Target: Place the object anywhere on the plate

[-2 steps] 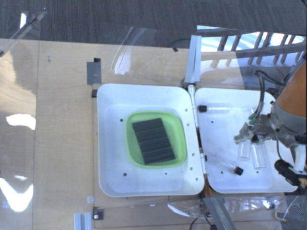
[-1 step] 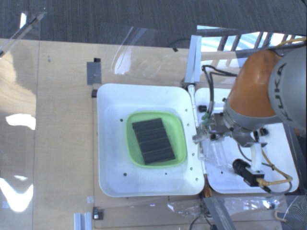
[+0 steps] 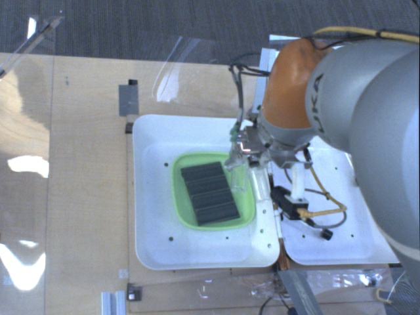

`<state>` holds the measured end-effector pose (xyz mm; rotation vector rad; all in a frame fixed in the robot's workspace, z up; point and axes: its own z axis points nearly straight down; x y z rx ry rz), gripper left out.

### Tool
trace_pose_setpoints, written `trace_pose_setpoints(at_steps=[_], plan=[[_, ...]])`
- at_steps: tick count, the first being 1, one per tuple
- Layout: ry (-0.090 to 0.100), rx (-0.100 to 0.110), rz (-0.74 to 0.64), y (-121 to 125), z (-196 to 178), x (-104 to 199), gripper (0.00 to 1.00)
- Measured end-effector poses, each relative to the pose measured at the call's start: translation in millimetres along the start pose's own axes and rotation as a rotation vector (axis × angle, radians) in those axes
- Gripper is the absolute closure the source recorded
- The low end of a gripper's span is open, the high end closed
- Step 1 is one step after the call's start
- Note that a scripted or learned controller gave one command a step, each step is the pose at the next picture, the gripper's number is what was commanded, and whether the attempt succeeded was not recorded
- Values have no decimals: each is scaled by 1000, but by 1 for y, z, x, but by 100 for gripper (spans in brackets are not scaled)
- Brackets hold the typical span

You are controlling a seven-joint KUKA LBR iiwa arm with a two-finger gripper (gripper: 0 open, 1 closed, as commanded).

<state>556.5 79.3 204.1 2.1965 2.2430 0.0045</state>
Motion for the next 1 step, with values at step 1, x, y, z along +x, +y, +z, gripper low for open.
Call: trace_pose_setpoints(at_steps=[1], plan=[[0, -1, 0, 0, 0, 0, 0]])
